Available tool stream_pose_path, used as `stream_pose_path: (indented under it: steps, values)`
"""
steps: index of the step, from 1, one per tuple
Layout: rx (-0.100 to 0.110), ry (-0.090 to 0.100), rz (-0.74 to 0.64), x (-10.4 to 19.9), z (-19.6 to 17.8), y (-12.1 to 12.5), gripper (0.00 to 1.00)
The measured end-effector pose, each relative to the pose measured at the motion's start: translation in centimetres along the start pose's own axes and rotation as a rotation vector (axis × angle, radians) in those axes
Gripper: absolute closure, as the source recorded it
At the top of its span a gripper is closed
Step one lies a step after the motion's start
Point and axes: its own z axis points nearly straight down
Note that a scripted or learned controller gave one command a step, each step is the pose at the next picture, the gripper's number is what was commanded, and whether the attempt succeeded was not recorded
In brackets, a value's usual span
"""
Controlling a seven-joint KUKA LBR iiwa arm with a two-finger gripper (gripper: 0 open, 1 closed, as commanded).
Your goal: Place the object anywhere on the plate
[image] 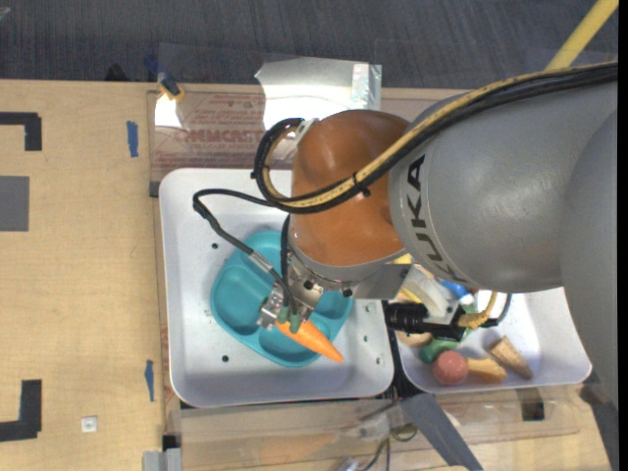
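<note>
Plainly, an orange tapered carrot (314,339) lies on the blue plate (238,297).

Counter (78,263): pale wood, with black tape marks and short blue tape strips left of the left bin.
Left bin (186,292): white, shallow, lying flat on the counter.
Right bin (559,346): white, just beside the left bin on its right, largely covered by the arm.
Foil sheet (314,81): crumpled, silver, behind the left bin at the counter's far edge.
</note>
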Motion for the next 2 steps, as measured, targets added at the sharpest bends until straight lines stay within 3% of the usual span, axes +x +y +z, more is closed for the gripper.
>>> stream_pose_path:
  steps: [1,2]
  values:
    - [-0.01,-0.01,-0.298,-7.06,-0.5,7.63,1.0]
    - [-0.011,-0.01,-0.297,-7.06,-0.55,7.65,0.0]
